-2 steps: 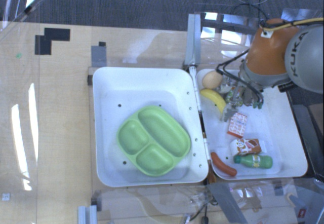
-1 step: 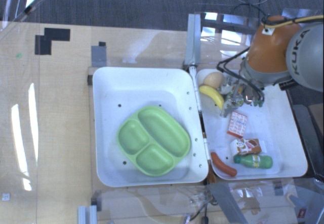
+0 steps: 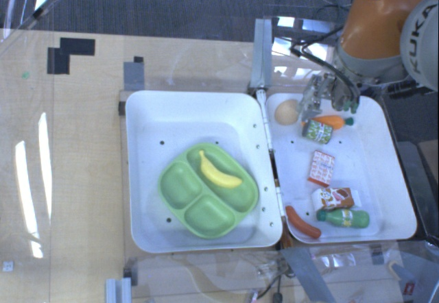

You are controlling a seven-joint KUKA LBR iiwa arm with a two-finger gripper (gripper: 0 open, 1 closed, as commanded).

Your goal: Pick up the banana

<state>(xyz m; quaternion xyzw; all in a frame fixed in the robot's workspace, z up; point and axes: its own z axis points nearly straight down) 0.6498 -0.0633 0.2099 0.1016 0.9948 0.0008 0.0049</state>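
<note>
Banana (image 3: 219, 173) is found lying in the upper compartment of the green divided plate (image 3: 180, 188), which sits in the left white bin (image 3: 144, 158), at lower centre of the frame. The gripper (image 3: 321, 99) is seen at the upper right of the frame, over the top of the right white bin (image 3: 394, 158), so the fruit lies well apart from it, down and to the left, across the wall shared by the two bins. The long axis of the fruit runs from upper left to lower right, gently curved, and a grasp across its narrow width would be judged the likeliest fit. Whether the gripper is spread or closed cannot be told from this view, and nothing is seen held in it. Just beside it are seen an egg-like ball (image 3: 287, 113), a carrot (image 3: 330, 120) and a small green can (image 3: 317, 131). The letters "KU" are read on the grey arm (image 3: 420, 34) at the right edge; print on the red-and-white packet (image 3: 321, 167), the brown carton (image 3: 336, 197) and the green bottle (image 3: 343, 218) is too small to be read. A sausage (image 3: 302, 222) lies at the bin's lower left.
</note>
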